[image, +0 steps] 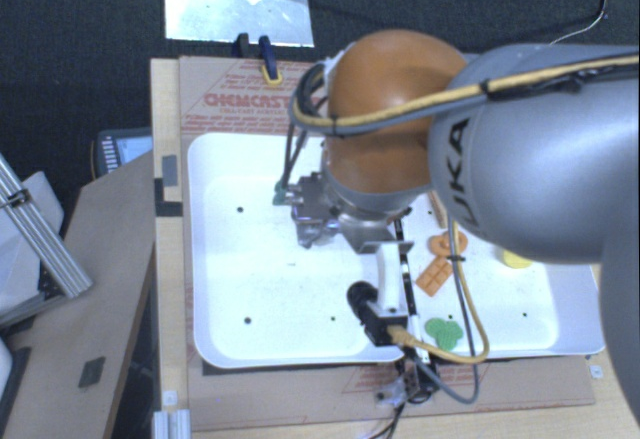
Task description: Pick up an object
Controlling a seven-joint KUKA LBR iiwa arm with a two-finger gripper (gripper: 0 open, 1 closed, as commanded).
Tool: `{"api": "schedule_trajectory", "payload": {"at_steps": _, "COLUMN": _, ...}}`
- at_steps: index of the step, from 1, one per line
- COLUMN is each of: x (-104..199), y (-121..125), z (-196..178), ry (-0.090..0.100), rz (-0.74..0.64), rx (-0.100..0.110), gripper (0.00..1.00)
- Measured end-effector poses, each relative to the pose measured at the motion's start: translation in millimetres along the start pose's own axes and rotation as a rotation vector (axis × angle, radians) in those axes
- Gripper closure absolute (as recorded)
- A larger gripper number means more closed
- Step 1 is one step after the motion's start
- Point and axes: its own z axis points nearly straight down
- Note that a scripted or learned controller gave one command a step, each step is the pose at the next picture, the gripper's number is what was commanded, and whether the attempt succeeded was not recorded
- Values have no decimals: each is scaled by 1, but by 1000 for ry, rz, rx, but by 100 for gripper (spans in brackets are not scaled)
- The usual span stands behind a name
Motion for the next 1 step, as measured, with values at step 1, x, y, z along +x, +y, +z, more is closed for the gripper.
{"api": "schedule_trajectory", "payload": {"at_steps": 1, "x": 6, "y": 8, "z": 142, "ry": -5, "rz": -3, "rx": 17, "gripper": 100}}
